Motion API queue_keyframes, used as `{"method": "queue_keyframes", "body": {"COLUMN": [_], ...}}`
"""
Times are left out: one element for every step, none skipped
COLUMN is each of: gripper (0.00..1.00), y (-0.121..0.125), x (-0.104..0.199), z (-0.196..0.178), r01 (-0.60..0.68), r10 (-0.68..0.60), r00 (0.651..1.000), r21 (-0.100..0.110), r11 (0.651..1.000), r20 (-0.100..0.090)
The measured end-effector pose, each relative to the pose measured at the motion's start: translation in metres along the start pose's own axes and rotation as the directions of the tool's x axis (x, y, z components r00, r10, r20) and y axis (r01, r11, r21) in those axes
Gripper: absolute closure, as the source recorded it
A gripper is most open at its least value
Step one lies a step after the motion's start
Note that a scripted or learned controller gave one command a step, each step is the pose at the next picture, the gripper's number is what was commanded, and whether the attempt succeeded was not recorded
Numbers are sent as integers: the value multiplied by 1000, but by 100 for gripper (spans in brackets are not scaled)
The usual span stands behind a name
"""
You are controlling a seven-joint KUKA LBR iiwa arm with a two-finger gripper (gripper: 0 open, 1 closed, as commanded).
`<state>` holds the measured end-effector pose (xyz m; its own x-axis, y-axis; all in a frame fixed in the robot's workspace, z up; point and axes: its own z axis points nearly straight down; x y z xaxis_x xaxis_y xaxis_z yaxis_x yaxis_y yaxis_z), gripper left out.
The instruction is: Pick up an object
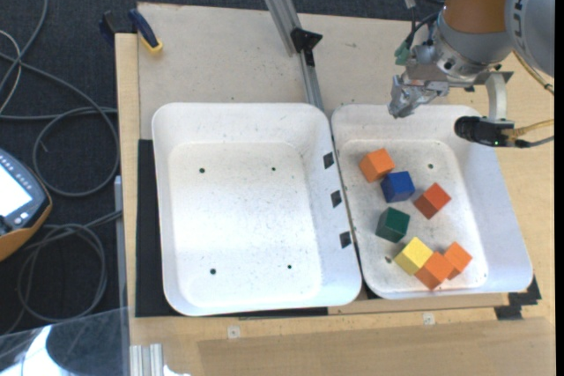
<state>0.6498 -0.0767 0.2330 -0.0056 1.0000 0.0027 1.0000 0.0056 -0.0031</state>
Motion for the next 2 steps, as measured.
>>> {"method": "queue_keyframes", "body": {"gripper": [100,100], "y": [-15,-27], "x": [60,124], "z": [-10,-7], "r01": [2,2], "r10": [-2,-2], "r00": [1000,1000], "r21": [-1,0], "r11": [1000,1000], "r20": [-1,0]}}
